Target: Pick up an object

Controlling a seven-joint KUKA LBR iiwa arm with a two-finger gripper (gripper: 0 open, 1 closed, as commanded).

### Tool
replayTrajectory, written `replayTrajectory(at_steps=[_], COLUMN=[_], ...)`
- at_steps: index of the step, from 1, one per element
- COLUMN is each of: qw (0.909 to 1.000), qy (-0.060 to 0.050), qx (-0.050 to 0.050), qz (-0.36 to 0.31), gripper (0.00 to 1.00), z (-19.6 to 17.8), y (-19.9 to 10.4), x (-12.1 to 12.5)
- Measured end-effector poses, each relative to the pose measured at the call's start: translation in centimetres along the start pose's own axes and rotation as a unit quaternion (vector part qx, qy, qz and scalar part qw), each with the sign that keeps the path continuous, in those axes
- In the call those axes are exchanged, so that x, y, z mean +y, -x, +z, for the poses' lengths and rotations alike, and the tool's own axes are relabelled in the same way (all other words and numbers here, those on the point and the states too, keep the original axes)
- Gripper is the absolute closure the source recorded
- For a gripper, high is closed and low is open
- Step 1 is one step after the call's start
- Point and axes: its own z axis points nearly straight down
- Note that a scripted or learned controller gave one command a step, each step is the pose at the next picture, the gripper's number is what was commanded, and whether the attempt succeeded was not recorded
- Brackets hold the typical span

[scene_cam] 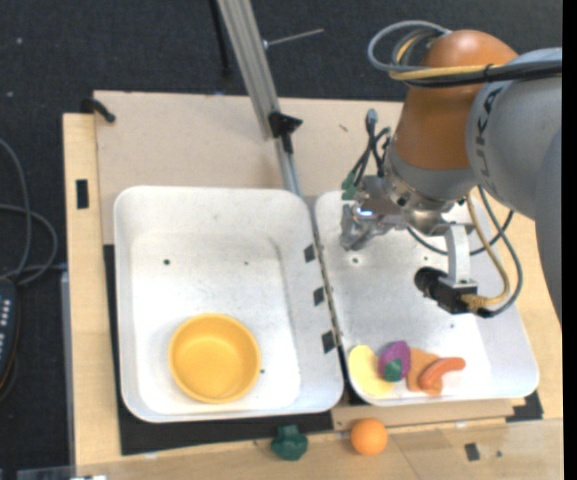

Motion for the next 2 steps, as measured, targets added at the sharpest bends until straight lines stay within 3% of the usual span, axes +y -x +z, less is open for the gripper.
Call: replayTrajectory(at_steps=[2], qw=[1.0000], qy=[0.001], qx=[0.000], qz=[0.001], gripper=[1.00], z=[0.2], y=[-7.8], x=[4.6])
